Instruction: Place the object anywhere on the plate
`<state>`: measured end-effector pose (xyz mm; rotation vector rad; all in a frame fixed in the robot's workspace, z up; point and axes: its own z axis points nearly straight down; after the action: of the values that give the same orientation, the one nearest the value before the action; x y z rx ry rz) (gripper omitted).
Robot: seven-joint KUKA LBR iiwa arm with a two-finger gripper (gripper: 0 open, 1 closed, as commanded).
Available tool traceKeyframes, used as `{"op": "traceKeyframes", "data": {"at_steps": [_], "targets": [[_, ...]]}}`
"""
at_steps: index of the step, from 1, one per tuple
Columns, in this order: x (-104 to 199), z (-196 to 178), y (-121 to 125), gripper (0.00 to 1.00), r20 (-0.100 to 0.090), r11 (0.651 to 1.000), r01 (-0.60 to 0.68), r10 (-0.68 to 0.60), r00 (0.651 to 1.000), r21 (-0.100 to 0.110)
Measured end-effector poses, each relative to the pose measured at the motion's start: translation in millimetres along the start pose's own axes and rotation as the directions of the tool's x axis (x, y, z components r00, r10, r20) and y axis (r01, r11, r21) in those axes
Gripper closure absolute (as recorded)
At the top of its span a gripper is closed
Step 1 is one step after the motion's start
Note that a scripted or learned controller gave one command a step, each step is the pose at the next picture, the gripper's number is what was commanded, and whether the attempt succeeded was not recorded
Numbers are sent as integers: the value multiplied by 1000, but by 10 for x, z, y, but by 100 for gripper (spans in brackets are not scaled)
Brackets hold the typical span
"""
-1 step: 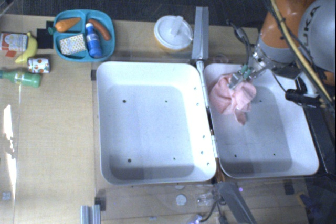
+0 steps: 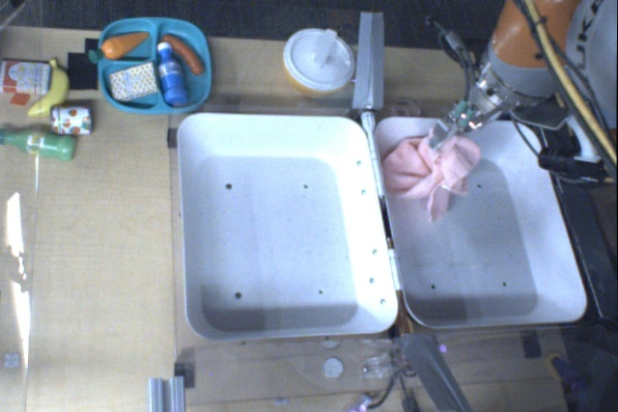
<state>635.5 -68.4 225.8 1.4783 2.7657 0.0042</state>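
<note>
camera view: gripper (image 2: 454,132) at about two o'clock looks clenched on the top edge of the pink cloth (image 2: 430,171), which hangs into the right bin (image 2: 541,304). thin pinch on limp fabric; it may slip free before reaching any plate.

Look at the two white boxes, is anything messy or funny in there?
Yes, one thing. A pink cloth lies crumpled in a heap at the top of the right bin, partly lifted where the gripper meets it. A cloth bunched up like that looks odd. The left bin looks tidy.
</note>
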Motion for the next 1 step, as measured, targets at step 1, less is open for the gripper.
{"op": "traceKeyframes", "data": {"at_steps": [1], "targets": [[424, 71, 168, 100, -2, 919, 393, -393, 919, 0]]}}
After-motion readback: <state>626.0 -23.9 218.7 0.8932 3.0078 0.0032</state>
